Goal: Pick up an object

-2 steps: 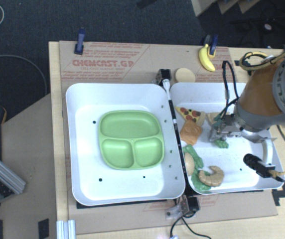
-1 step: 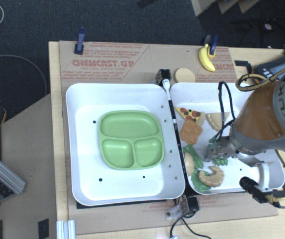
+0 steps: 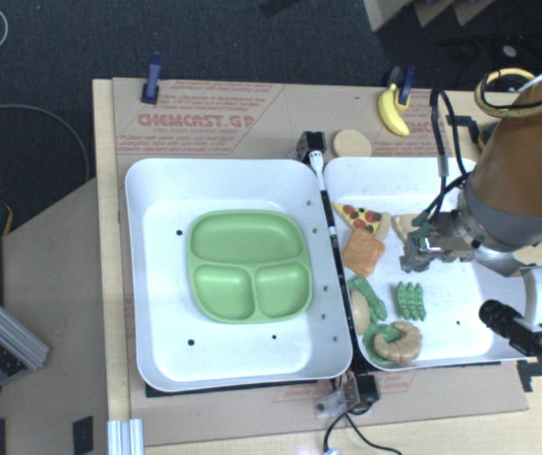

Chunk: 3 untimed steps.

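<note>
My gripper (image 3: 417,250) hangs low over the middle of the right bin (image 3: 460,335), reaching in from the right. A tan piece (image 3: 403,226) lies right against its upper left side. Just below it lies a ridged green toy (image 3: 409,300). To its left sit an orange block (image 3: 363,252) and a pizza slice (image 3: 361,218). A green pod (image 3: 369,299) and a tan bagel (image 3: 397,341) rest near the bin's front left corner. I see nothing held by the gripper.
The left bin (image 3: 153,254) holds a green divided plate (image 3: 249,263). A yellow banana (image 3: 393,112) and a round tan disc (image 3: 352,143) lie on the bench behind the right bin. The arm's body (image 3: 522,183) covers the right bin's far right side.
</note>
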Each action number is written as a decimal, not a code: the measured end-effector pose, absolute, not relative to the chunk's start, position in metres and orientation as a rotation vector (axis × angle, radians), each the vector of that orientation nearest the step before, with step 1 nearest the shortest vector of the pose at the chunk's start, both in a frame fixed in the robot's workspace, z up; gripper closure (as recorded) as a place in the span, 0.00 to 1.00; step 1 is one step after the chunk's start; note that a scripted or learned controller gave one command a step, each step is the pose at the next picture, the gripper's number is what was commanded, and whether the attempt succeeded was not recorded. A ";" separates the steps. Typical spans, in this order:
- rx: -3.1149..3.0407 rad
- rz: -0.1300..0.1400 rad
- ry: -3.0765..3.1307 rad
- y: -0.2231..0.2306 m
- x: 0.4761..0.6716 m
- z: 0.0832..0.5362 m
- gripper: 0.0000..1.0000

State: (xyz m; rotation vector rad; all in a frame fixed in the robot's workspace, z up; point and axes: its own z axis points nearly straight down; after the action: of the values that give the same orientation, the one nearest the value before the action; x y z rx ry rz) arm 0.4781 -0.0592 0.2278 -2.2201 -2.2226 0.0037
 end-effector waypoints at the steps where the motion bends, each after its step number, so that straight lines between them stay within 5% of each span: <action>1: -2.221 -0.003 -2.226 -0.011 0.480 0.276 1.00; 2: -2.219 -0.005 -2.228 0.053 0.480 0.308 1.00; 3: -2.221 -0.001 -2.223 0.048 0.479 0.340 1.00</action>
State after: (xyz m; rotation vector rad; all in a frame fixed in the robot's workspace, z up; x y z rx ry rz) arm 0.4790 0.0483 0.3405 -2.2212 -2.2232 -0.0006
